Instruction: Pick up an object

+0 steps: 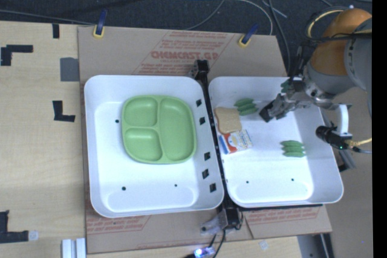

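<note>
The end effector is seen over the right bin, in that bin's upper half, reaching in from the right below the orange band of the arm. Its dark tip is pointed down and to the left. How far it is opened cannot be told, and nothing is seen held by it.

Just left of the end effector, a green pod-shaped item is lain on the bin floor, close to the tip but with no visible contact. Further left of the end effector, against the bin's left wall, a tan bread-like slice is found, and just below that slice a small red and white packet. Below and to the right of the end effector, a second green item is placed.

Well left of the end effector, a green divided plate is held in the left bin. Both bins are carried on the desk.
</note>
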Controlling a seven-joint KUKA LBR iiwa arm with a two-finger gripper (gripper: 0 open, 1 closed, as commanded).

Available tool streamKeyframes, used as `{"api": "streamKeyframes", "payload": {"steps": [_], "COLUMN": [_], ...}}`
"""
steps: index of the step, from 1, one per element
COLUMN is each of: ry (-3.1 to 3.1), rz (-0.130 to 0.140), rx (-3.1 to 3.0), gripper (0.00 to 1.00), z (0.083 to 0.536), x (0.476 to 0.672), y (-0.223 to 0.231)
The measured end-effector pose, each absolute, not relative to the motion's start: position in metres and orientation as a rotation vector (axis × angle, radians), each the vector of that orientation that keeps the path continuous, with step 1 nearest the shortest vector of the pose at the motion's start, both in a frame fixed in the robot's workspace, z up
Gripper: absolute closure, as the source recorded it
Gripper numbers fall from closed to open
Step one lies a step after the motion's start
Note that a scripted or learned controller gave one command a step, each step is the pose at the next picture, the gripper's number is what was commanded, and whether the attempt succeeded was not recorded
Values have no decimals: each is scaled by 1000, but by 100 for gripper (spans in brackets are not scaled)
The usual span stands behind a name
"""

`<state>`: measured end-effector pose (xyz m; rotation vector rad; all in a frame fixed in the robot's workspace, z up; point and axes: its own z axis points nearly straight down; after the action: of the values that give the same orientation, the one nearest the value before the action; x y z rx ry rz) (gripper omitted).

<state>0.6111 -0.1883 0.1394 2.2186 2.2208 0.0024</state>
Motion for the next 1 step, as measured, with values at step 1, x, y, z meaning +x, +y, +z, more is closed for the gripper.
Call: {"api": "streamKeyframes", "payload": {"steps": [1], "ry": [2221], "rz": [3], "rx": [2218], "gripper": [100], "z": [185], "x": [606], "y": [-183]}}
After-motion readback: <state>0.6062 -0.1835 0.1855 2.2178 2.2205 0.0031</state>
